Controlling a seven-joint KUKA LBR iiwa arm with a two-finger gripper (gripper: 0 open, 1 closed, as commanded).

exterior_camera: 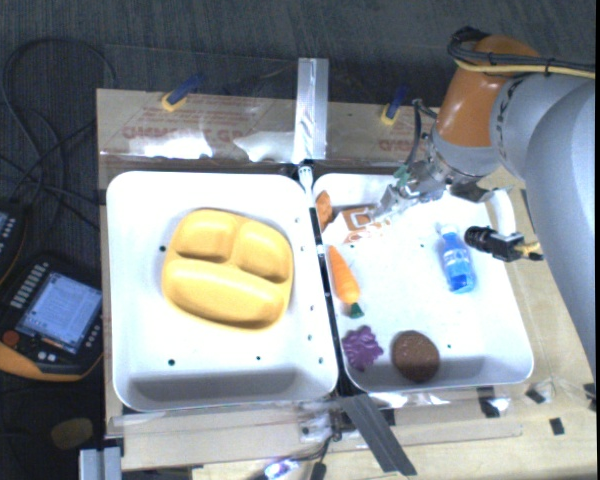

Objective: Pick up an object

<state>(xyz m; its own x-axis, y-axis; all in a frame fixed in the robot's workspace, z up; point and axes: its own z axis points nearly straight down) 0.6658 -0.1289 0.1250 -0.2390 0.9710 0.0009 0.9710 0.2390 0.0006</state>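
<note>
Bench top is a brown board (pixel 130 118) with clear plastic sheeting (pixel 210 133) over the back section. Two yellow-and-blue clamps on the back edge, one left (pixel 180 92), one right (pixel 395 108). Metal strip (pixel 311 108) stands upright at the back, in line with the gap between bins. Off-bench left, on dark carpet (pixel 280 13): teach pendant (pixel 50 318) with lit screen, black cables (pixel 40 118) looping behind it.
</note>
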